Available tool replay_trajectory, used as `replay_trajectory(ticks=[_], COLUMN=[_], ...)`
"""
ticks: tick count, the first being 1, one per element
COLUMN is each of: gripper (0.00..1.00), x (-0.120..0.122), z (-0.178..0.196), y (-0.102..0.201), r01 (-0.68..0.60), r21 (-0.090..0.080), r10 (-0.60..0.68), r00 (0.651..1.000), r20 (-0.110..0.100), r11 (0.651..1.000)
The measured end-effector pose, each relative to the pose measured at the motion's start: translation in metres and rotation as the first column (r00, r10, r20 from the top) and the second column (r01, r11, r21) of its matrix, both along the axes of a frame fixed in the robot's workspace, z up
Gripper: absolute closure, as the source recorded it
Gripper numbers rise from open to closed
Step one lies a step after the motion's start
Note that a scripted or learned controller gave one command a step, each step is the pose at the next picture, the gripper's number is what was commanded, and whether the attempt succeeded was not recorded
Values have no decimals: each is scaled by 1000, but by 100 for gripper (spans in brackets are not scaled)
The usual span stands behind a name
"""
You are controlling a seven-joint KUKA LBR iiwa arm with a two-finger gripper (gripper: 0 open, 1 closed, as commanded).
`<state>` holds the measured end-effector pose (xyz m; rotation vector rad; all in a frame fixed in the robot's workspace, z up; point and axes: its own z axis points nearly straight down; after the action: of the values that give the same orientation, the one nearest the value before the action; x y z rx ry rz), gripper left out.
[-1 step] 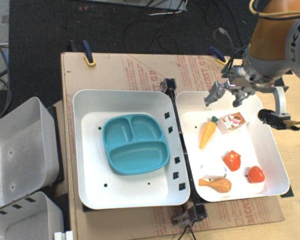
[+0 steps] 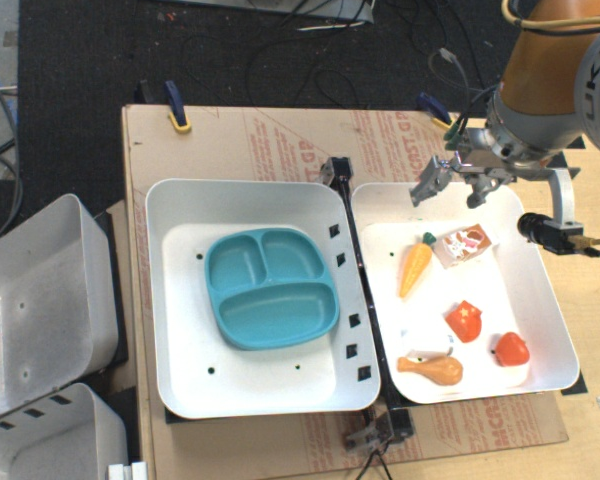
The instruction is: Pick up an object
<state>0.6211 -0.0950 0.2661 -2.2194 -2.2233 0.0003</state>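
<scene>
Carrot (image 2: 414, 266), carton (image 2: 462, 245) and drumstick (image 2: 433, 368) fill right bin (image 2: 550, 298); left bin (image 2: 170, 268) holds teal plate (image 2: 271, 287); hand (image 2: 452, 186) open, empty.

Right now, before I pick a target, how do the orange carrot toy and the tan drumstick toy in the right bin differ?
The orange carrot toy lies near the bin's far left, pointing down the image with a green cap on top; the tan drumstick toy lies across the near edge. The carrot tapers to a point; the drumstick swells to a rounded end. The carrot lies nearer the gripper. Both rest loose on the white right bin.
</scene>
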Motion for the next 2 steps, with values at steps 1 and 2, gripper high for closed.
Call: replay_trajectory(ticks=[1,2], gripper=[0,0], x=[-7,-10], z=[-49,-114], y=[-7,-6], r01=[4,4], r21=[0,0], r10=[-4,-4], r00=[1000,1000], r20=[-5,-6], r11=[1000,1000])
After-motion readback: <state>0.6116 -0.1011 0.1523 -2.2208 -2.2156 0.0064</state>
